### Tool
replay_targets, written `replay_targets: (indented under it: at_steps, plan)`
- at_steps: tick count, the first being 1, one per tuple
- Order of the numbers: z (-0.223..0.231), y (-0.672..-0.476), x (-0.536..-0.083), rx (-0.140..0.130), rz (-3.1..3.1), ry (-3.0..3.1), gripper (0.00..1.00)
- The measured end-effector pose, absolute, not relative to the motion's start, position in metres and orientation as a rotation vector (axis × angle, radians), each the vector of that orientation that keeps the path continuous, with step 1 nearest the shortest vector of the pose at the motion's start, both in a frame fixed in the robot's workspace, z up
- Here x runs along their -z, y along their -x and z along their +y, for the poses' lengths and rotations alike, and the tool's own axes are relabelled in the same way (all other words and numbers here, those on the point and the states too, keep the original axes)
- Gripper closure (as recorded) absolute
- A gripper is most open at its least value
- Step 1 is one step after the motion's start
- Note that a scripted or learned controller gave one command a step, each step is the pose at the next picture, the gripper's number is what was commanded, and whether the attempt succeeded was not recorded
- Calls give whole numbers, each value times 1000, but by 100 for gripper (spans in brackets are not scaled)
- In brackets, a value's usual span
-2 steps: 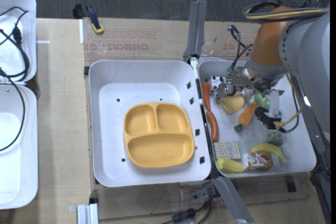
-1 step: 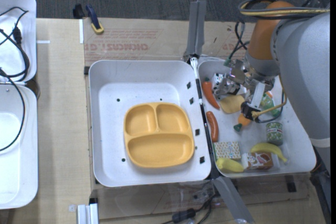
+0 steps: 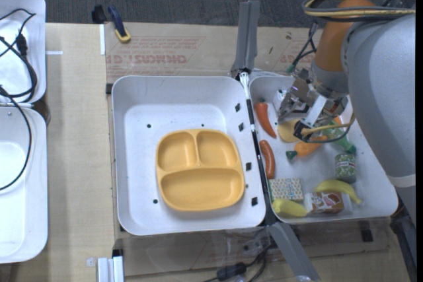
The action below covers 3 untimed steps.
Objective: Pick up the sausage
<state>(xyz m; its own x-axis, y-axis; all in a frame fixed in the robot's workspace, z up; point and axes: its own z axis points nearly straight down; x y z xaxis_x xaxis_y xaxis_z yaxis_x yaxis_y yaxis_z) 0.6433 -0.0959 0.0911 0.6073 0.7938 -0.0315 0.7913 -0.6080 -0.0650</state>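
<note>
Bright even overhead light, soft shadows, sharp

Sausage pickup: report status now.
Gripper over right bin, above the yellow and orange toys, nothing seen gripped. Sausage lying by the bin's left wall, untouched. Red chili just beyond it, box nearer.

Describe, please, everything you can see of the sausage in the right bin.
The sausage is a short reddish-brown link with rounded ends and a smooth, slightly glossy skin, like a plastic toy. It lies flat on the floor of the right bin, close along the bin's left wall, its length running nearly up and down in the camera view. An orange-red chilli pepper lies just above it, and a small patterned box sits by its lower end. The gripper is apart from it.
</note>
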Motion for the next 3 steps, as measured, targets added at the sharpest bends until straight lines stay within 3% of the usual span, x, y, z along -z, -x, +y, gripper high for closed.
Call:
replay_targets:
  at_steps: [1,2,3]
  plan:
    - [-101,-560,-88,-10,-1395,2810,0]
    - [-96,-639,-89,-53,-1109,2909,0]
    - [-150,-594,-125,-10,-974,2984,0]
